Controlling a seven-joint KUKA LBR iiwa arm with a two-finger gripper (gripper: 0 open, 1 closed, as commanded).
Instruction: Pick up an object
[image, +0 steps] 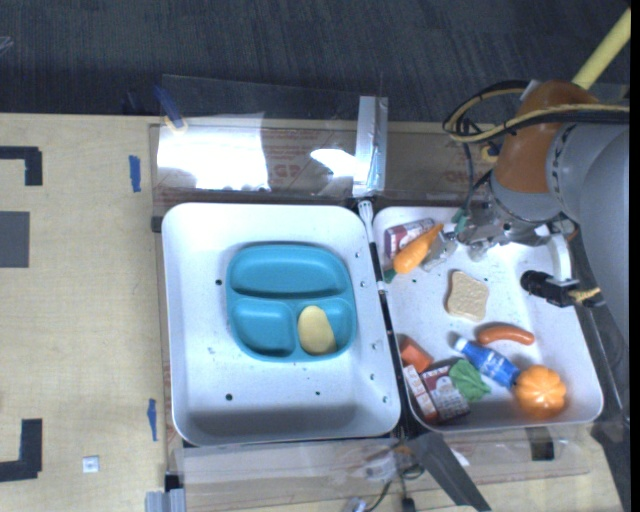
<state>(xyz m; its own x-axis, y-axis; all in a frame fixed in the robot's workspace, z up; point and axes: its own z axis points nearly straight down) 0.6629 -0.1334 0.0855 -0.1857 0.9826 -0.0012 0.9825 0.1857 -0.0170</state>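
At the near edge of the right bin (590, 385) sit one orange pumpkin (541, 390), one blue bottle (490, 362), a green thing (467, 380) and a small box (437, 390). Its writing is too small to read. Farther back lie one sausage (505, 334) and one slice of bread (467, 297). Farthest back, the claw (470, 235) is just beside one carrot (417, 251). The left bin (190, 320) has one blue tray (290, 298) holding one yellow lemon (316, 329).

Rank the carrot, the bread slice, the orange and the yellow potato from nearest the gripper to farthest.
From the gripper:
1. Carrot, just to its left, top of the right bin.
2. Bread slice, just below it.
3. Orange, bottom right corner.
4. Yellow potato, on the blue tray in the left bin.
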